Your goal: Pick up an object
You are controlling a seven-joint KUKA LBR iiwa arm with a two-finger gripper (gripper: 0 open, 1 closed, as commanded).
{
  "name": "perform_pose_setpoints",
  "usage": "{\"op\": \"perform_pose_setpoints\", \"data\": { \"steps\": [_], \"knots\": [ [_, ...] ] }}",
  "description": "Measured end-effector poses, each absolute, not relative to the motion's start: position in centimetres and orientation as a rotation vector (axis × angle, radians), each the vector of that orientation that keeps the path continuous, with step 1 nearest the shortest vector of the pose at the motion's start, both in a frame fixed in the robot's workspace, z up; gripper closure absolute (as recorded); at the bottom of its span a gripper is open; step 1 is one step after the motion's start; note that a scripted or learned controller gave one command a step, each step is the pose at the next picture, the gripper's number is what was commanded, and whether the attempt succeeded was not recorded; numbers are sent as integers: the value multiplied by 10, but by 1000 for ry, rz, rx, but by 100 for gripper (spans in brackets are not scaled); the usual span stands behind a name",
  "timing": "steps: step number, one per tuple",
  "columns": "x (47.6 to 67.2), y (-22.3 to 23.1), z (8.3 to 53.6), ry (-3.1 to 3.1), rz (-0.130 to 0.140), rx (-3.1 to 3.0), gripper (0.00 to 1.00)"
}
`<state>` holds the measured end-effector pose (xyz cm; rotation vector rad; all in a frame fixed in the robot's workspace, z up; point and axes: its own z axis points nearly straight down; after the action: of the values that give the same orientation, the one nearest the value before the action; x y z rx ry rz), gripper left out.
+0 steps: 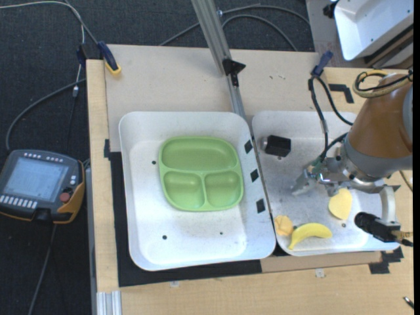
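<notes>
Hovering claw: the gripper [308, 179] hangs low over the middle of the right bin [296, 119], nothing visibly between its tips
Claw state: cannot tell whether released or clenched, the tip is small and blurred
Arm: the grey and orange arm [379, 131] leans in over the right bin's right side
Yellow slice: a pale slice [340, 205] lies on the right bin's floor, just right of the claw and apart from it
Banana: the banana [311, 233] lies along the right bin's near wall
Orange lump: a small orange lump [283, 225] sits in the right bin's near left corner, just beside the banana's end
Black block: a black block [277, 145] rests in the right bin's far left corner
Left bin: the left bin [141, 245] touches the right bin's left wall
Green plate: a three-part green plate [200, 173] lies flat in the left bin, well apart from the right bin's things
</notes>
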<state>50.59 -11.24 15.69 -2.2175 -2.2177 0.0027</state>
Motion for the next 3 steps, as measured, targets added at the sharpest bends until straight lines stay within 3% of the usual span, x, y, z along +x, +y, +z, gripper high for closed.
{"op": "perform_pose_setpoints", "data": {
  "steps": [1,2,3],
  "knots": [
    [505,-116,95,-2217,3,-2218,0],
    [506,-115,86,-2220,-2,-2220,0],
    [507,-117,99,-2224,-5,-2228,100]
  ]
}}
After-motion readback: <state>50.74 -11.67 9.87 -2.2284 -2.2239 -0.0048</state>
